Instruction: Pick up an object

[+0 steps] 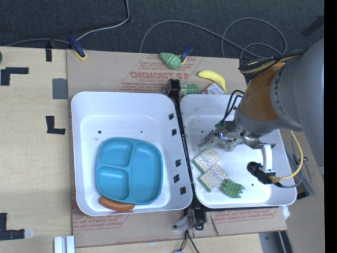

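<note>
My gripper (215, 137) hangs low over the middle of the right bin (274, 194), with the grey arm and its orange band coming in from the right. Its two fingers stand spread, and nothing shows between them. Just below the fingertips lie two waffle-like squares with green edges (208, 159) (211, 178), side by side. A green leafy toy (231, 188) rests near the bin's front. In the left bin (84, 109) sits a blue divided plate (128, 169), with an orange sausage (116, 204) at its front edge.
On the cardboard behind the bins lie a yellow banana (212, 79) and a green toy (170, 60) beside a blue clip. A black divider (180, 141) separates the bins. Cables loop across the dark floor at the back and near the arm's right side.
</note>
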`<state>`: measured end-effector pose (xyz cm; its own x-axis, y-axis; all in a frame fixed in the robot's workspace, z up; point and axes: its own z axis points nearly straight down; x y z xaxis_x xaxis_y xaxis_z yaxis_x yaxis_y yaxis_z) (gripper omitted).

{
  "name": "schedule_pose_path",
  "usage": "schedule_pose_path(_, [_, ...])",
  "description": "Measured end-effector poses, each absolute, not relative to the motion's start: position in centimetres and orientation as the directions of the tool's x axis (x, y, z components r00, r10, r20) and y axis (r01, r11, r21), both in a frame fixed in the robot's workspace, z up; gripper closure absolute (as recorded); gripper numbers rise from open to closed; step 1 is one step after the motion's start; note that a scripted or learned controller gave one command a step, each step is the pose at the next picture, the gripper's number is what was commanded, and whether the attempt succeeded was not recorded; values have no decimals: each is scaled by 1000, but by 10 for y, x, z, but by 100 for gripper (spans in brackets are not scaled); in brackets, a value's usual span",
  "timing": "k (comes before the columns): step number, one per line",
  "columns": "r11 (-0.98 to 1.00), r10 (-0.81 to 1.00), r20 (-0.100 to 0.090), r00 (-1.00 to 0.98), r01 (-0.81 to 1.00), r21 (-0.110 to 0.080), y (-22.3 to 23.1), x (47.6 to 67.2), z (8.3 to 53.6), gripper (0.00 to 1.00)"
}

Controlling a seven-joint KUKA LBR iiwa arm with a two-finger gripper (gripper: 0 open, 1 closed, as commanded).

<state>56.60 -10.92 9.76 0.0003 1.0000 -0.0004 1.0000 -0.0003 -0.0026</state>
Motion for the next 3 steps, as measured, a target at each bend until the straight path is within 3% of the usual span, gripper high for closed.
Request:
schedule_pose_path(1, [2,1000,0,-2,1000,3,-100,616,86,0])
schedule_pose_path(2, [1,1000,-3,-1,1000,5,-96,613,86,0])
schedule_pose_path(3, [1,1000,-1,-1,1000,2,-96,638,86,0])
